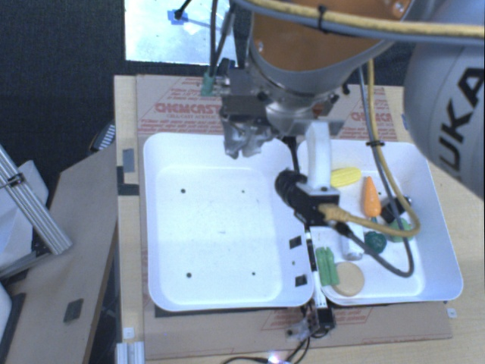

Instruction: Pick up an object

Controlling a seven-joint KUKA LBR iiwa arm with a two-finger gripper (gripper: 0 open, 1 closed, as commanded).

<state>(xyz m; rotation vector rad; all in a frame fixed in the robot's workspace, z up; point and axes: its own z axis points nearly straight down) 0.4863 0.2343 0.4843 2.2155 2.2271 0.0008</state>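
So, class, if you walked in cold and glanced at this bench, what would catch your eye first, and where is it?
The big grey arm with its orange band looms over the top of the view, its gripper hanging above the back edge of the left bin. Next come the bright bits in the right bin: a yellow piece, an orange carrot-like piece and a tan disc.

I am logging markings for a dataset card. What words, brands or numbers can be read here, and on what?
"CHEMCAST", red print on the sheet under the bins, left side; smaller lines beneath are too blurred to read.
Red print on the sheet's right side: partly hidden, not readable.
"UKA", black letters on the arm, cut off at the frame edge.
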